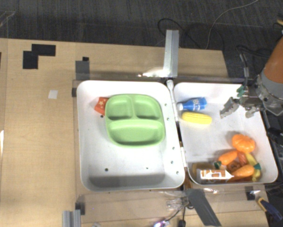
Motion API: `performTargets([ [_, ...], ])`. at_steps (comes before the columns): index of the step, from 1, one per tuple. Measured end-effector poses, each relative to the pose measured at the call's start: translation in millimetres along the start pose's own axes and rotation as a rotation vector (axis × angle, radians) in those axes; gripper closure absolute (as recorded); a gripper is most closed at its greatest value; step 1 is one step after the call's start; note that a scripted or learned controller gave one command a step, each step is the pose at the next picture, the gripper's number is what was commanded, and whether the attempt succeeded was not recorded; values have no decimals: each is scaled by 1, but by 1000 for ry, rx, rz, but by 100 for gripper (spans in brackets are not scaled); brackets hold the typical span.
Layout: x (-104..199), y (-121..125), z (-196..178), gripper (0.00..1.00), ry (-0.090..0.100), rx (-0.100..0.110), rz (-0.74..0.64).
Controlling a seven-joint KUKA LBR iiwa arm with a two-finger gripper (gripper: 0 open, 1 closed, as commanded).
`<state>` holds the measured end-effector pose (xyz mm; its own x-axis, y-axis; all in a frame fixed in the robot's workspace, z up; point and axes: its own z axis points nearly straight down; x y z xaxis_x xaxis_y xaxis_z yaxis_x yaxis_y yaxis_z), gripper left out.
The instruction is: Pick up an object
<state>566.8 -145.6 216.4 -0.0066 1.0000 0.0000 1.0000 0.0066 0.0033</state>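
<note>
The setting is a robotics lab. Two white bins (127, 174) sit on a wooden bench (32, 141) with metal brackets (172, 51), black marker patches (37, 55) and loose cables (226, 13) over dark carpet (108, 8).

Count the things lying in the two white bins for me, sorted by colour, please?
Green: 1, the divided plate
Red: 1, a packet peeking from under the plate
Blue: 1, the bottle
Yellow: 1, the corn cob
Orange: about 3, the heap of toy vegetables
Brown: 1, the box
Total: about 8
</note>
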Motion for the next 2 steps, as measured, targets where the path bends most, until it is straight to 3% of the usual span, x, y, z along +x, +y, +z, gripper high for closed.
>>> performTargets([
  [1, 13, 14, 100, 0, 0, 2, 8],
  [2, 44, 93, 130, 0, 1, 10, -58],
])
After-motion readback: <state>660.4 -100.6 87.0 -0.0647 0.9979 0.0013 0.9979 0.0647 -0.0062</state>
